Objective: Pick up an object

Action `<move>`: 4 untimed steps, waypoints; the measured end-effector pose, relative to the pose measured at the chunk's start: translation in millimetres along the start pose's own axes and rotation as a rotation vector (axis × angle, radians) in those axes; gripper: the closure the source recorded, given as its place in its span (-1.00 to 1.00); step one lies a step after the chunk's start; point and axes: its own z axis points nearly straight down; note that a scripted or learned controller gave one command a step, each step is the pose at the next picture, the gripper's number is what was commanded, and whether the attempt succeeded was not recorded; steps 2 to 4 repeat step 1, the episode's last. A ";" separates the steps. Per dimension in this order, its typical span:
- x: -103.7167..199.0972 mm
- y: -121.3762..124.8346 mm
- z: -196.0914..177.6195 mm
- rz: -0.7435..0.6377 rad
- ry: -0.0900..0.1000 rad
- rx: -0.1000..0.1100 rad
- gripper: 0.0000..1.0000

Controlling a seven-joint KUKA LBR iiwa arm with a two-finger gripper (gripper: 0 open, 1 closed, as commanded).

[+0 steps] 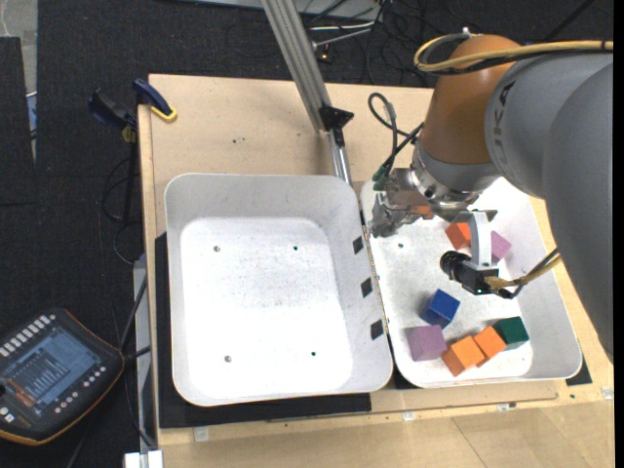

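Seen from above, at a slant: wooden bench (pixel 244 115) bearing two shallow white bins side by side. Left bin (pixel 195 203) broad, speckled inside, with a few small dark dots on its floor. Right bin (pixel 556 349) partly covered by the grey arm (pixel 565 125) reaching in from the right, orange band (pixel 463 96) just above the wrist. Gripper (pixel 390 211) low over the upper left corner of the right bin, close to the wall shared with the left bin, nothing visibly held in it; open or closed, cannot tell from this angle. Below the wrist, a white bracket (pixel 480 242) and a small black fitting (pixel 463 271) with a cable, hanging over the middle of the bin. Loose blocks all in the right bin, apart from the gripper: blue cube (pixel 441 307) near the centre, purple cube (pixel 425 341) just below it, two orange blocks (pixel 468 351) touching each other beside the purple one, green block (pixel 512 332) next to them on the right. Higher up, another orange block (pixel 458 234) and a lilac block (pixel 499 247), both partly hidden behind the bracket. Slanted aluminium pole (pixel 297 47) crossing the top of the bench towards the gap between the bins. Blue and yellow clamp (pixel 146 97) at the bench's upper left corner. Teach pendant (pixel 49 373) with a lit screen on the dark floor at lower left.
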 end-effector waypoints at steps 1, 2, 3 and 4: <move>52.3 23.5 -18.9 0.002 0.000 -0.002 1.00; 52.3 23.5 -18.9 0.002 0.000 -0.002 1.00; 52.3 23.5 -18.9 0.002 0.000 -0.002 1.00; 52.3 23.5 -18.9 0.002 0.000 -0.002 1.00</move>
